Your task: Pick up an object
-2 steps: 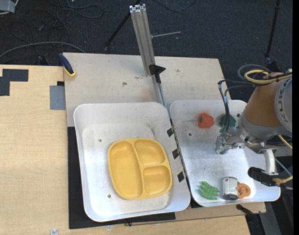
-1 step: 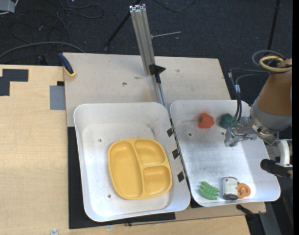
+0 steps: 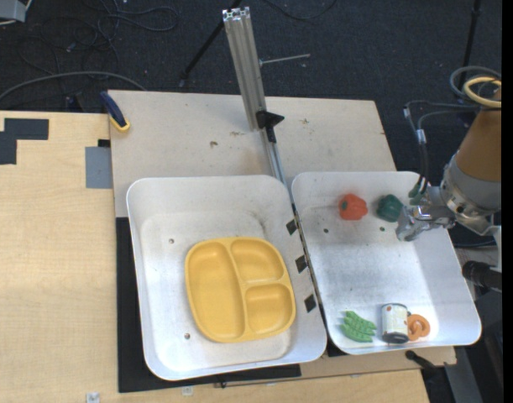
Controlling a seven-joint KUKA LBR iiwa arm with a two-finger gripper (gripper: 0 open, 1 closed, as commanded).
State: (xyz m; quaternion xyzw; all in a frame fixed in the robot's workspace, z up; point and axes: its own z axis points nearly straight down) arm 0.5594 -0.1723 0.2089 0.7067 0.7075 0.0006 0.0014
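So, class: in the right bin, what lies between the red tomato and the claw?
In the camera view, a dark green object lies between the red tomato and the claw, close beside the claw.

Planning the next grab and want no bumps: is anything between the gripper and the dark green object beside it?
Nothing visible. The gripper sits at the right bin's right edge, next to the dark green object; the red tomato-like toy lies beyond it.

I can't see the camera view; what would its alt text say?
A grey robot arm's gripper hovers at the right bin near a red toy and a dark green toy. The left bin holds a yellow divided tray.
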